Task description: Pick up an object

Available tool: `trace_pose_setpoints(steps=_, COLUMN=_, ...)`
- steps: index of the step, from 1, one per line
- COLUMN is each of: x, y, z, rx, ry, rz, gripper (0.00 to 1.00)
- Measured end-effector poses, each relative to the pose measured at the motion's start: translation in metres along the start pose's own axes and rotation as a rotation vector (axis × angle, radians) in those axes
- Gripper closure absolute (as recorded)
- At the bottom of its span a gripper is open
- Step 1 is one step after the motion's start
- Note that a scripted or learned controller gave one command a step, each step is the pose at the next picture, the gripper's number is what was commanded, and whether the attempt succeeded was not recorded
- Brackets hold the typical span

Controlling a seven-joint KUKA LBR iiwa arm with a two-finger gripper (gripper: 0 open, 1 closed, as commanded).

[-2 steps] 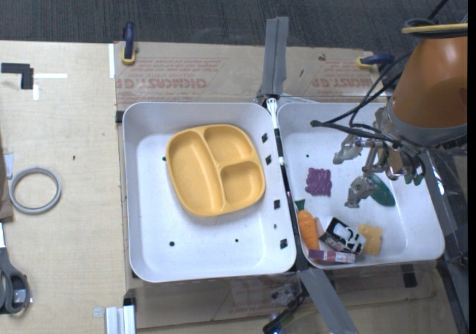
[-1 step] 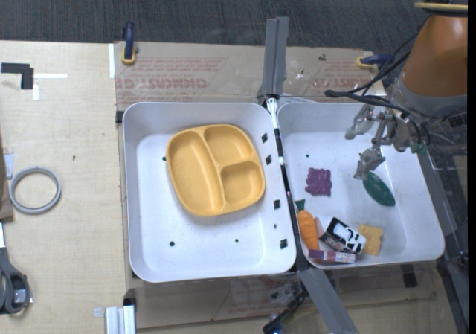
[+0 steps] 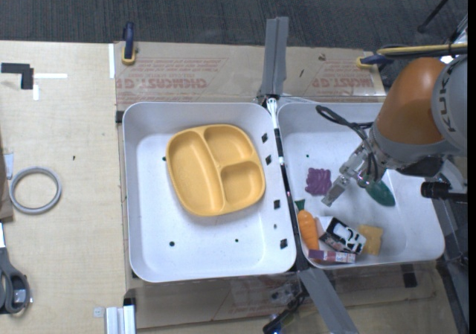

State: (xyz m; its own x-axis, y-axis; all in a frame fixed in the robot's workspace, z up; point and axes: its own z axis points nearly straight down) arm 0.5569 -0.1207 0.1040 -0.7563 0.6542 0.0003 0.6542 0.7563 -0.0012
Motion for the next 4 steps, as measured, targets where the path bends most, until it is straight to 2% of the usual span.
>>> trace_pose_setpoints(steps=1, x=-0.004, y=0.014, z=0.012, rx=0.000, ry=-0.002, rz=0.158, gripper=0.00)
trace_pose_setpoints(steps=2, x=-0.004, y=0.014, z=0.003, rx=0.000, ry=-0.004, rz=0.155, gripper=1.00)
trace_pose_setpoints(steps=3, x=-0.004, y=0.015, z=0.003, rx=0.000, ry=-0.003, rz=0.155, gripper=0.00)
trace_pose_setpoints(steps=4, x=-0.017, y=0.033, z=0.012, rx=0.000, ry=-0.001, rz=0.546, gripper=0.00)
